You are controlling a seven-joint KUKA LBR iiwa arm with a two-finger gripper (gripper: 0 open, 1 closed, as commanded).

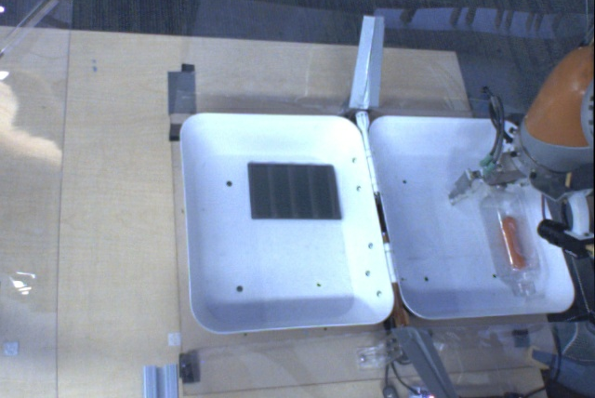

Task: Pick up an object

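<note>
i have the arm (562,108) in from the right, its orange band over the right bin's (418,210) far right side, and the gripper (488,175) hangs low near that bin's upper right part. whether it is apart or together i cannot tell; what i see there is a pale, blurry cluster of metal with a bit sticking out to the left.

the bottle (513,243) is the one thing worth going for. it lies flat on the right bin's floor, near the right wall, just below the gripper in this view. its long axis runs nearly up and down the frame, tipped slightly so the lower end sits further right. i judge the gripper is not on it: the bottle's body lies apart from the metal cluster, though its upper end comes close.

so the move, as i read it, is a short shift toward the near edge of the bin and slightly right, then closing across the narrow width, not along the length.

the bottle looks like clear plastic, rounded and slick, with something orange-red inside. i'd expect it to roll or squirt out of a pinch. the bin is smooth white with raised rounded walls. the left bin (214,229) holds a dark, flat, ribbed rectangle (294,192), well apart from all this.
</note>
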